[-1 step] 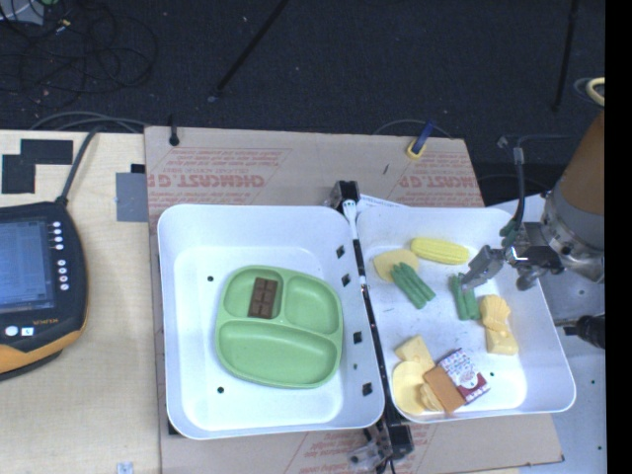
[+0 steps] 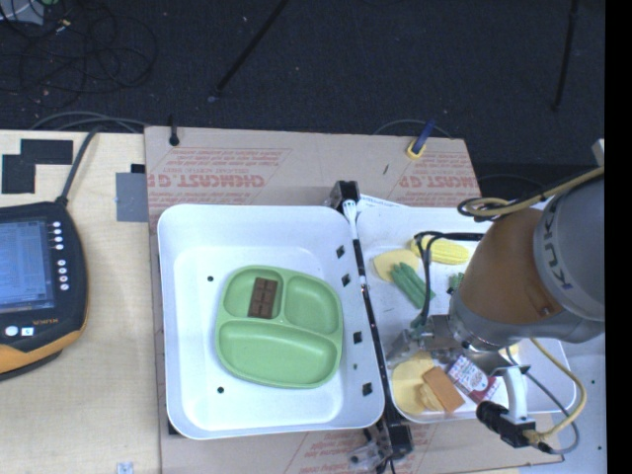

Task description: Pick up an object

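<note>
Pendant (image 2: pixel 35 279): lies on the bench at far left, well apart from both bins.
Left bin (image 2: pixel 188 363): holds a green tray (image 2: pixel 279 326) with three compartments; a brown block (image 2: pixel 263 297) sits in the upper-left compartment, the other two look bare.
Divider: the two bins touch along their inner walls, black clips along the join.
Right bin (image 2: pixel 380 220): crowded; a yellow piece (image 2: pixel 395 262) and a green piece (image 2: pixel 409 282) lie in the upper half, corn (image 2: pixel 446 253) just beside them, a yellow dish (image 2: pixel 408 381) with a tan block (image 2: pixel 443 389) at the lower end, a red-and-white item (image 2: pixel 468 375) next to it.
Arm (image 2: pixel 513 275): reaches in from the right, its bulk hanging over the middle of the right bin.
Gripper: hidden under the wrist; cannot tell whether it is spread or pinched.
Progress: nothing is seen lifted; every item appears to rest in its bin, so the pick looks not yet done.
Room: the right bin is tight, items close to the walls and each other; cables loop near its lower right corner. The left bin has wide bare floor around the tray.
</note>
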`<state>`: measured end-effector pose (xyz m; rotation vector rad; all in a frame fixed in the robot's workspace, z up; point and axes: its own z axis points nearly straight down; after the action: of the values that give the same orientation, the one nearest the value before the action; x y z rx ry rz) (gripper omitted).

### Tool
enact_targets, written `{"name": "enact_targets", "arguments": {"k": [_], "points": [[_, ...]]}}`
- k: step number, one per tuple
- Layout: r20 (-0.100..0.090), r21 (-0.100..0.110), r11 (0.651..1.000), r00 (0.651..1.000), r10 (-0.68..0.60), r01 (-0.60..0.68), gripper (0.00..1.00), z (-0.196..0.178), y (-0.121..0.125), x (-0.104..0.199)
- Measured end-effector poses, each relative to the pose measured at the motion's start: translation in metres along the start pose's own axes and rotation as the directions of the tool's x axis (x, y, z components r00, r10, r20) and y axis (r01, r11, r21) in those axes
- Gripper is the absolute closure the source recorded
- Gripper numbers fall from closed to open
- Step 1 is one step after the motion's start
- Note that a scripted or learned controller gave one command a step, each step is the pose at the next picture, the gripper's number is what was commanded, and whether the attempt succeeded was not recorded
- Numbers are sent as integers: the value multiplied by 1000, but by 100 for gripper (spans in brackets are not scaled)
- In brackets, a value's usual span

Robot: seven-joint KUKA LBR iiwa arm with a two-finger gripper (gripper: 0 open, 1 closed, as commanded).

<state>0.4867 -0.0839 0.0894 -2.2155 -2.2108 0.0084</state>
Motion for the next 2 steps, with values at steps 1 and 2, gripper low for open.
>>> {"name": "enact_targets", "arguments": {"k": [1, 2], "points": [[2, -7, 1000, 1000, -3, 3, 0, 2, 40, 3], [5, -12, 1000, 1000, -5, 5, 0, 1, 114, -16]]}}
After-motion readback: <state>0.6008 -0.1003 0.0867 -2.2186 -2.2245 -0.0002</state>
